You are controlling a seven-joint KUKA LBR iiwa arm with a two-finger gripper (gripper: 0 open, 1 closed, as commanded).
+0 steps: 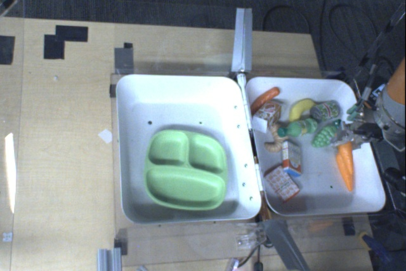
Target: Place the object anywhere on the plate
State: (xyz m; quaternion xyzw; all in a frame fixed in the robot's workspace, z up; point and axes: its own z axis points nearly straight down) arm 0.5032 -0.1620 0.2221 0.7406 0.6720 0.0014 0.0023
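Camera view: we find the gripper (353, 130) at the right side of the right bin (365, 200), low over the toy food. Whether it is apart or clamped we cannot tell. The carrot (344, 165) lies just below it, its thick end nearest the gripper and its tip pointing toward the bin's near wall. We judge the carrot light, rigid and smooth, likely to slip; the thick end offers the best hold. A green toy (326, 135) crowds that end. The green plate (186, 169) sits well left of the carrot in the left bin (133, 136). Two bin walls must be cleared on the way across.
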